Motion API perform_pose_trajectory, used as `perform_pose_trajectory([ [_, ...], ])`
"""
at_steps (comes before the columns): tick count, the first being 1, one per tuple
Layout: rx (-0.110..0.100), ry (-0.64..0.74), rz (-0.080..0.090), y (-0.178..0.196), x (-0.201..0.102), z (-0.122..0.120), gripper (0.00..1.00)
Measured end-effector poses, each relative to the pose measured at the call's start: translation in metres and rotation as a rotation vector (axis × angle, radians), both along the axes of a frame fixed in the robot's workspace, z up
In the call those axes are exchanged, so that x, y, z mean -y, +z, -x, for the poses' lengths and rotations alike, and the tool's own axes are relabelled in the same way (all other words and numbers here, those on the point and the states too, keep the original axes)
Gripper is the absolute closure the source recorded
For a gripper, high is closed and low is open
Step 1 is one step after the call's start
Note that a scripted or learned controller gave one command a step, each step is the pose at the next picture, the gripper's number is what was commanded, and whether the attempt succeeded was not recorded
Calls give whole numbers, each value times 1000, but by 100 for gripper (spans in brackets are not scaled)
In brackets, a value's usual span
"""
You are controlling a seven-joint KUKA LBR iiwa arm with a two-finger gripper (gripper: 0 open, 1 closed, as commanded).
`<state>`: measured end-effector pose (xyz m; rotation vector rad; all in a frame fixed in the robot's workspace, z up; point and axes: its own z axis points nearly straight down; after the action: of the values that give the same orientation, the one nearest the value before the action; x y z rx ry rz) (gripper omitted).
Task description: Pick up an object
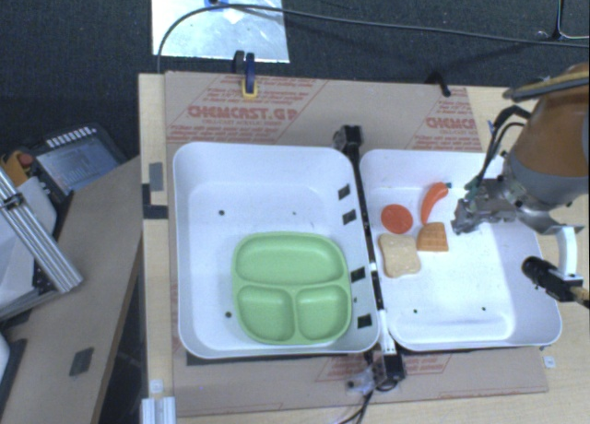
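The right bin (479,325) holds a small cluster of play food: a round red slice (397,218), an orange carrot-like piece (433,199), a tan-orange block (432,238) and a pale bread slice (399,255). My gripper (464,217) hangs low over the right bin, just right of the tan-orange block and the carrot piece. Nothing shows between its fingers from this angle. The arm's orange band (553,141) sits above it at the right edge.
The left bin (203,182) carries a green three-compartment plate (290,286). A black divider clip strip (361,229) runs between the bins. A black part (548,275) juts over the right bin's right side. A cable crosses the cardboard behind.
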<state>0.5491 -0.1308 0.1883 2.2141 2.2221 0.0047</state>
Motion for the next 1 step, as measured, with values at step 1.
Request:
perform_pose_trajectory([
  [1, 0, 1, 0, 43, 0, 0, 100],
])
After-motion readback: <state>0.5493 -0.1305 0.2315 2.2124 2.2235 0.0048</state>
